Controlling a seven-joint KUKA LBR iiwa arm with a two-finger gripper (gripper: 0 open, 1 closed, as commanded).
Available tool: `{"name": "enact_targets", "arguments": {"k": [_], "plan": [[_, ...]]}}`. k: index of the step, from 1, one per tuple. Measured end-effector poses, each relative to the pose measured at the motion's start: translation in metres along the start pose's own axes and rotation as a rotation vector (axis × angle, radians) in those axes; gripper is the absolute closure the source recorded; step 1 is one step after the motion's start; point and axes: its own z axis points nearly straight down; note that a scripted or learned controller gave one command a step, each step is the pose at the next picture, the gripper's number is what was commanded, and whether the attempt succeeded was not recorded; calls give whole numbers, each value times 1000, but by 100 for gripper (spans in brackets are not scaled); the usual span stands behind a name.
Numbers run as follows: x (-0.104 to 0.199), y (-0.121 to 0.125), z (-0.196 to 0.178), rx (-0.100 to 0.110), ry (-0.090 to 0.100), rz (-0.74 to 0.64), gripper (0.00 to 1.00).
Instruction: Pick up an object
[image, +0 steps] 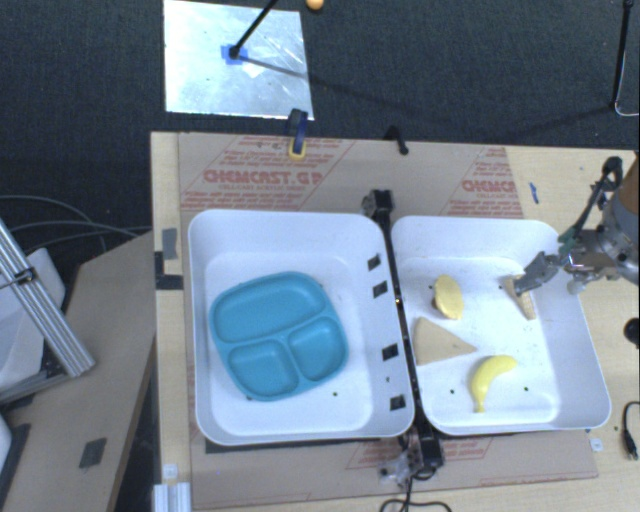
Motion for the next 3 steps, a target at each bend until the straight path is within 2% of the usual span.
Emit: {"name": "enact_targets", "arguments": {"k": [1, 2, 3], "plan": [[-16, -45, 171, 3, 1, 4, 0], [138, 20, 60, -14, 2, -14, 0], [285, 89, 65, -8, 7, -16, 0]]}}
